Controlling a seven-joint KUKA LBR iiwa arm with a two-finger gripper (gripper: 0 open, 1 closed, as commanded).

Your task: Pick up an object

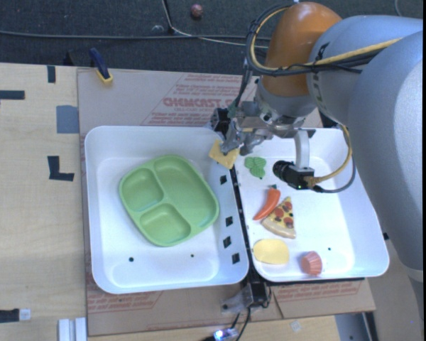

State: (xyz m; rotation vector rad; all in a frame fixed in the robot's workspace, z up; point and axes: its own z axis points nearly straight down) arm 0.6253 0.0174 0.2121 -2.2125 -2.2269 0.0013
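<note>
I see the gripper [236, 142] at the far end of the divider between the two bins, fingers pointing down and left. A pale yellow piece, call it cheese [222, 155], sits right at the fingertips, over the top edge of the divider. Fingers look nearly closed with the cheese touching them, but I can't tell if it's actually pinched or just lying under the tips.

Above the gripper: wrist hardware, then the orange band [296, 45], then the grey arm [383, 105] coming in from the right. A black cylinder [291, 173] with cable hangs off the wrist over the right bin.

Right bin [355, 212]: green leafy piece [255, 166] just beside the gripper, then carrot [268, 203] touching the pizza slice [281, 219], then a yellow lemon-like piece [272, 251] and a pink-red cylinder [312, 263] near the front wall.

Left bin [103, 212]: green tray [169, 199] with three compartments, lying flat and skewed to the bin walls, well apart from the gripper.

Both bins sit on cardboard [149, 98] on the wooden bench [28, 190].
</note>
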